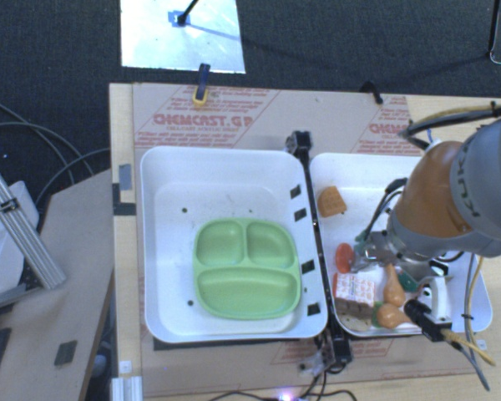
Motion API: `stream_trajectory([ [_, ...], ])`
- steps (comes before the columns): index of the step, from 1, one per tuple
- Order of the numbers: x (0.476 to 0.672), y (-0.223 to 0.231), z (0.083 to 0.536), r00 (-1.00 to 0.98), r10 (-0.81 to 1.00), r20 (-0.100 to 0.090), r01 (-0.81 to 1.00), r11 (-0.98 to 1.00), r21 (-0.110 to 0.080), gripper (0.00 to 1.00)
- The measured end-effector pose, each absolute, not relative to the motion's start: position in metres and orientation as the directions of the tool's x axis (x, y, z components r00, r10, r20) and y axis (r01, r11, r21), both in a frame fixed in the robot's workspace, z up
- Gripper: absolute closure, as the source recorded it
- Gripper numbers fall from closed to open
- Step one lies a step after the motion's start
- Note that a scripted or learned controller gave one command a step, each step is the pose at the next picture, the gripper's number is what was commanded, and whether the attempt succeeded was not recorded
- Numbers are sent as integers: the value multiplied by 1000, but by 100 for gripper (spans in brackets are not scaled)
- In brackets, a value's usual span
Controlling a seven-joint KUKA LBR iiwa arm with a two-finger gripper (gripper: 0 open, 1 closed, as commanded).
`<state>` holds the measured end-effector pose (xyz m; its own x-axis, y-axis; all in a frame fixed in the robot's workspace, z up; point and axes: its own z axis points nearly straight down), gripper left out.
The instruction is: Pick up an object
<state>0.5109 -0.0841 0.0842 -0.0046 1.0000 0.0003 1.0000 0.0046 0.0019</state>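
Gripper (382, 261) is hovering over toys (363, 289) at lower right of the frame, jaw state unclear to us, so we are judging descent comes next.

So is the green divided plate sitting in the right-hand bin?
No, the green divided plate lies in the left bin, apart from the small items in the right bin.
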Motion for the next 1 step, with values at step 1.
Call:
stream_trajectory([
  [1,517,-82,84,-4,1000,0,1000,4,2,100],
])
